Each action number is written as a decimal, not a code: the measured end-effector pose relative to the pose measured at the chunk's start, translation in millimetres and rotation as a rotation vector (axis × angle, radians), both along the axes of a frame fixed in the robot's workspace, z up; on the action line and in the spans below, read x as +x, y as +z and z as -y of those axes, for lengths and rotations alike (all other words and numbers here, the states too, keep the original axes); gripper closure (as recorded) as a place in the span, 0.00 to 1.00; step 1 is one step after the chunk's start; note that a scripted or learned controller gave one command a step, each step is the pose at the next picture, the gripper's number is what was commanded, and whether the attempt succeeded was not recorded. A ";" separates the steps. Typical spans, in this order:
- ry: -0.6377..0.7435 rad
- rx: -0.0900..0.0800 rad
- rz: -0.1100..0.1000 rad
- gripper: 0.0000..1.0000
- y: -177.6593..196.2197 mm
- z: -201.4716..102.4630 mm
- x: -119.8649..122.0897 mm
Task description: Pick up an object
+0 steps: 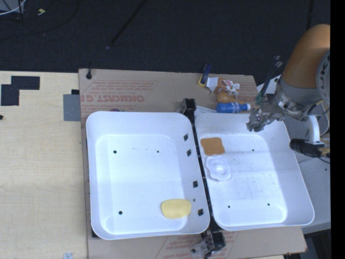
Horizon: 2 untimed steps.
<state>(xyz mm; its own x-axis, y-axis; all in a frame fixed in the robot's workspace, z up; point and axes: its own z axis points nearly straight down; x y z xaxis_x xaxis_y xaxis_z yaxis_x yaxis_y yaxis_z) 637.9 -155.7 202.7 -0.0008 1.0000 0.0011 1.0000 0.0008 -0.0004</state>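
Nearest us, a pale yellow soft piece (176, 208) lies in the left bin (102, 144), toward its 5 o'clock corner, close to the divider between bins. We note black clips along that divider.

Right bin (294, 198): a brown flat square piece (212, 145) sits near its 10 o'clock corner, and just at 6 o'clock of it, touching or nearly so, a small clear plastic item (218, 170); we cannot make out what it is.

Beyond the right bin's far rim, on the cardboard sheet (135, 90), we see a blue tube (233, 107) lying on its side, an orange-brown lump with a red-and-white packet (227, 90), print too small to read. Cardboard bears reddish lettering, mirrored or upside down, not legible to us.

Tool (257, 121) hangs over the right bin's 1 o'clock corner, at the rim, well apart from the brown piece. We cannot tell how it is set. Grey arm with orange band (307, 50) enters from 3 o'clock.

Tabletop (38, 171) is light wood with dark grey patches at 10 o'clock.
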 end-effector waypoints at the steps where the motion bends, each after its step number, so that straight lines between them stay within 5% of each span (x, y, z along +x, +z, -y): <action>1: -0.002 -0.008 0.018 1.00 166.3 35.0 7.9; 2: 0.003 -0.005 0.012 1.00 270.4 47.2 6.7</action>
